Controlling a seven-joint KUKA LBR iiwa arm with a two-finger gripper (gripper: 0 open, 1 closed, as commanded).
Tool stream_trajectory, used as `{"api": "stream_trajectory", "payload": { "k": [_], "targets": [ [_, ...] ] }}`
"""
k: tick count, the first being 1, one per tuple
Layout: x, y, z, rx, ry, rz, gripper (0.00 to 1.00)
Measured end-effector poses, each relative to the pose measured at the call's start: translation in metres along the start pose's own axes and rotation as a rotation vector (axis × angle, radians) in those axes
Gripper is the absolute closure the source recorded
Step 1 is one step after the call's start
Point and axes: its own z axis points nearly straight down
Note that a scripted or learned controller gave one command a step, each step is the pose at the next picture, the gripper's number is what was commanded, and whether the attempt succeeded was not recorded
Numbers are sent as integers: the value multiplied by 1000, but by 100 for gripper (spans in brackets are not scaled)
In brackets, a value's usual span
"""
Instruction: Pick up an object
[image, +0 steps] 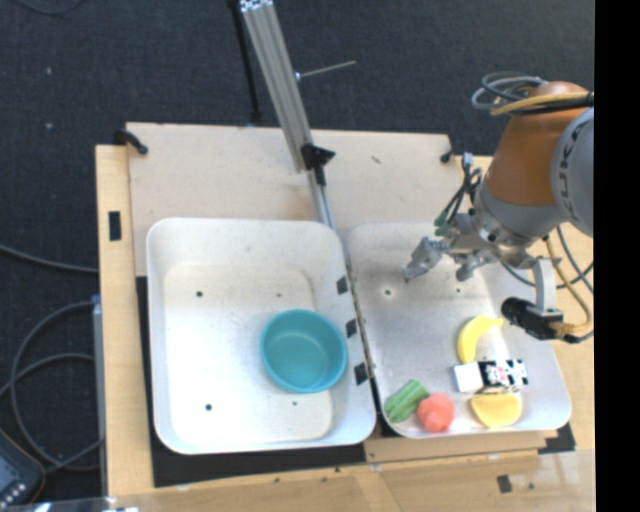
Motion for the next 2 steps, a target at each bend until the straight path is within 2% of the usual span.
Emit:
{"api": "stream_trajectory", "payload": {
  "k": [1,2],
  "targets": [
    [0,0,0,0,0,1,0],
    [-1,0,42,4,-3,5,0]
  ]
}}
